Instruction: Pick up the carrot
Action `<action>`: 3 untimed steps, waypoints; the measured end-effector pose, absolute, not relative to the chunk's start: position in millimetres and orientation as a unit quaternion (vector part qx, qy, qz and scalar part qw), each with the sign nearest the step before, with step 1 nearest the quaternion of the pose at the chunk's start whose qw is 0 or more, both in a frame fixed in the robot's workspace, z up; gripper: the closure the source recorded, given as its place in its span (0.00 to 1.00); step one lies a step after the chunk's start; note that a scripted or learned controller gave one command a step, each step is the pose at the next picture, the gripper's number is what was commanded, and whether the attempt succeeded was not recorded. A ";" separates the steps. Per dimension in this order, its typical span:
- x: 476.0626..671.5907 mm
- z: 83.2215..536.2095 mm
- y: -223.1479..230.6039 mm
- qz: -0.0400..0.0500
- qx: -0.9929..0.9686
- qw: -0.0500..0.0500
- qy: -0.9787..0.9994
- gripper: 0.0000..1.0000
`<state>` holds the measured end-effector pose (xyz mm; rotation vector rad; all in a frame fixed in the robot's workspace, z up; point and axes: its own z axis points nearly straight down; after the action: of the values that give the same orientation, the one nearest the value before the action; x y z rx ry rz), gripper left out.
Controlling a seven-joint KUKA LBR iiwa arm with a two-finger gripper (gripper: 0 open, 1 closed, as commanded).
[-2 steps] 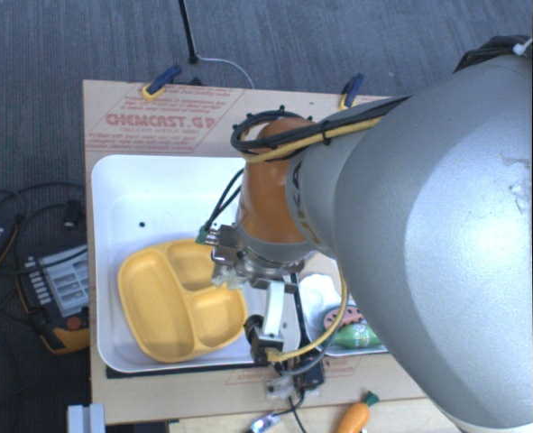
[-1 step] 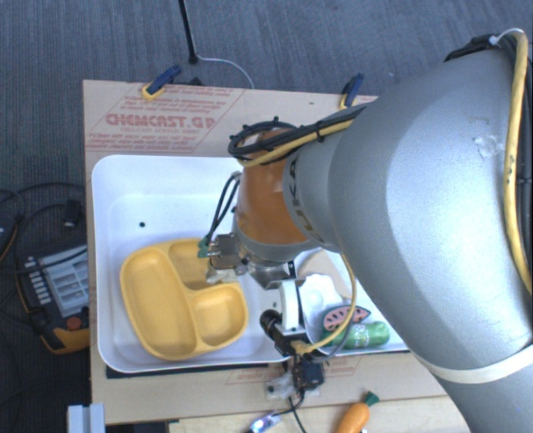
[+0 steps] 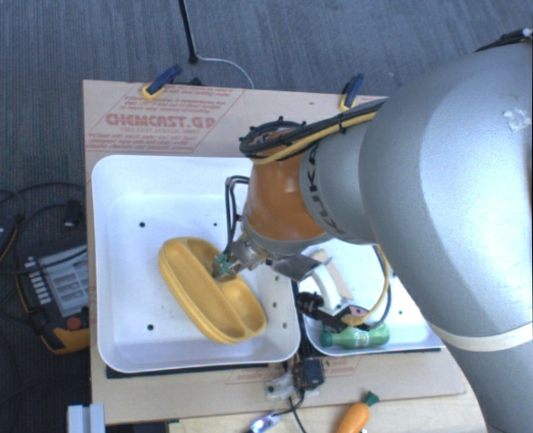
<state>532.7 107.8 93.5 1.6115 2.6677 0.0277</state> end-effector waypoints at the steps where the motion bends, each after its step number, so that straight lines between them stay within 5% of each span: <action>1: 488.8 128.8 118.0 0.005 0.480 0.008 0.877 1.00; 3: 495.6 121.0 115.3 0.010 0.433 0.014 0.901 1.00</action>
<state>495.6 115.3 121.0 1.3491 2.8057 0.0301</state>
